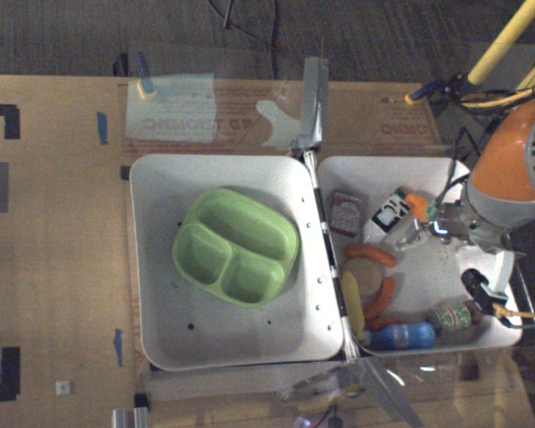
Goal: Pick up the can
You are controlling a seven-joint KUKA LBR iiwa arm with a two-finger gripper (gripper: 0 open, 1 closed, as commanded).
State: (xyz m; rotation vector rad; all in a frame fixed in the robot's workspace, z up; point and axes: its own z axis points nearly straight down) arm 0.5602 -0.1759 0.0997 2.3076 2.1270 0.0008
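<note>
Camera view: claw (421,232), opening impossible to tell, hovers far from the can (452,316); crowding bottle (401,335) may spoil the grasp.

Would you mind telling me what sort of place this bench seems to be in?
Probably a robotics lab: two white bins on a taped wooden bench, toy items like a green divided plate, and a grey-and-orange arm.

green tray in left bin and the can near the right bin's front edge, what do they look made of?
Green divided tray: looks like moulded plastic, matte to satin; uniform colour, soft rounded compartment walls, only faint sheen.

Can: lies on its side, body wrapped in a green and red printed label; probably metal or a plastic toy, but it is too small and blurred to tell.

Left bin: smooth white, likely plastic.
</note>
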